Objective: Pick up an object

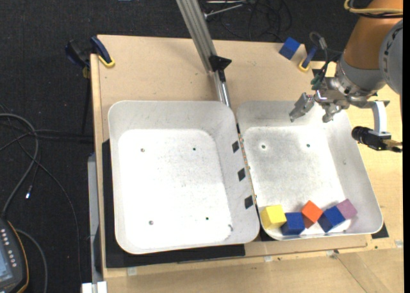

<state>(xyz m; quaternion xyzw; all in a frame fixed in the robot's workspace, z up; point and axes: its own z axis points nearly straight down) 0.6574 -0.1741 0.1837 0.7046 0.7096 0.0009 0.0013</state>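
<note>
Several small cubes lie in a row along the near edge of the right bin (295,163): a yellow cube (273,215), a blue cube (294,222), an orange cube (312,212), a second blue cube (332,218) and a purple cube (346,209). My gripper (314,111) hangs over the far right corner of that bin, well away from the cubes. It is open, with nothing between its fingers.
The left bin (166,176) sits beside the right one. A loose blue cube (290,47) rests on the bench behind the bins, near a clamp (307,56). Another clamp (96,51) grips the far left corner. A slanted metal pole (198,22) ends between the bins.
</note>
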